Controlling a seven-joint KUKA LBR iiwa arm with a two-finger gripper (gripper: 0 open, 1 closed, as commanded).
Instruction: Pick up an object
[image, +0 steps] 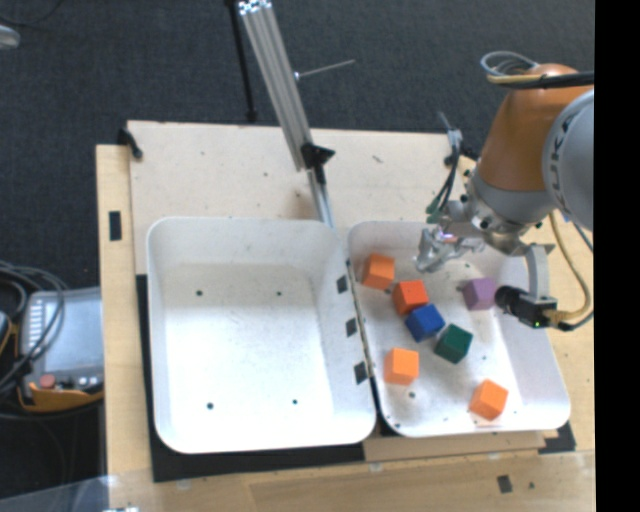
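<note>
Blocks lay scattered in the right bin (545, 395): an orange cube (378, 271) near the divider, a red-orange cube (410, 296) touching a blue cube (425, 322), a green cube (454, 343) just beside the blue one, a purple cube (480, 293) toward the far side, and two more orange cubes (402, 365) (489, 398) nearer the front. We saw the jaws (432, 250) hanging over the bin's back part, above the orange and red-orange cubes, with no block between them; whether they were parted we could not tell. The left bin (160, 300) sat alongside on the worktop (200, 160).
</note>
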